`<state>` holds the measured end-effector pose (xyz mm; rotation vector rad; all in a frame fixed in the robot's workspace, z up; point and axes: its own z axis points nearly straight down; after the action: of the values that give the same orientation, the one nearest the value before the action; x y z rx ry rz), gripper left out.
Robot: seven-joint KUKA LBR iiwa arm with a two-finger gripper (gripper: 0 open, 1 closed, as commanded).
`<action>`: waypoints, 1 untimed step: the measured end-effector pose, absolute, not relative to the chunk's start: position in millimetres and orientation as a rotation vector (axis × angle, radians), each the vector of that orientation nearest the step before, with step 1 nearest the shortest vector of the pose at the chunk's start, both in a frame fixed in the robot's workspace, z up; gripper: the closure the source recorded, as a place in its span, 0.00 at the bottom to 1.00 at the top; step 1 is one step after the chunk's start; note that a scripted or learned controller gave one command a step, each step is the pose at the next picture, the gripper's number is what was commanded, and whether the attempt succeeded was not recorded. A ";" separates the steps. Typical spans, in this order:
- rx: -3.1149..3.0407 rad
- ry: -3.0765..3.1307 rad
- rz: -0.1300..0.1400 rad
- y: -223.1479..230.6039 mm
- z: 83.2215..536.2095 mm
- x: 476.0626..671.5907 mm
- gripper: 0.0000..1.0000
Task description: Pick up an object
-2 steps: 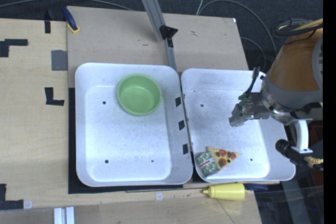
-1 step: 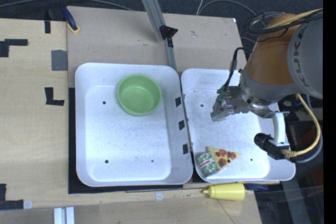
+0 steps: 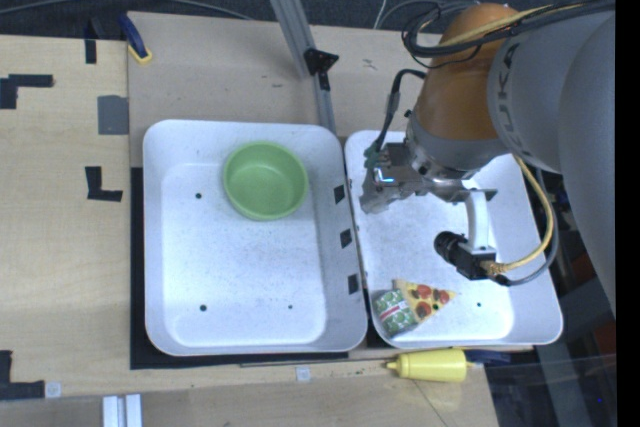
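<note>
At the near edge of the table [image 3: 60, 245], a yellow bottle [image 3: 432, 366] lies on its side just outside the right bin [image 3: 520, 315], touching or nearly touching its front rim. It looks a poor target, since a reach for it could clip that rim.

Just inside, in the near-left corner of that bin, a toy pizza slice [image 3: 428, 296] lies flat, touching a small green-patterned item [image 3: 395, 312]. These are the likeliest things to pick, and the riskiest. Both are low and flat, so a closing grip could slide over them, and they sit so close together and so near the bin wall that a descent might strike the wall or catch both at once.

Further back, the jaws hang over the far-left part of the right bin, well apart from those pieces. Whether they are released or clenched I cannot tell, and nothing is seen held. A black cable fitting [image 3: 458, 253] below the arm [image 3: 560, 85] dangles near the toys and might nudge them.

Beyond the divider, a green bowl [image 3: 265, 180] sits upright in the left bin [image 3: 240, 285]; its curved rim could slip from a pinch.
</note>
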<state>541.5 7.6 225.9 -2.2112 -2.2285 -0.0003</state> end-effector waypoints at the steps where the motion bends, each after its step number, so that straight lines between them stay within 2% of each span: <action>1: -2.213 -2.228 -0.001 55.7 227.4 562.3 1.00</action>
<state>562.3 55.7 227.4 -2.2129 -2.2284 -0.0011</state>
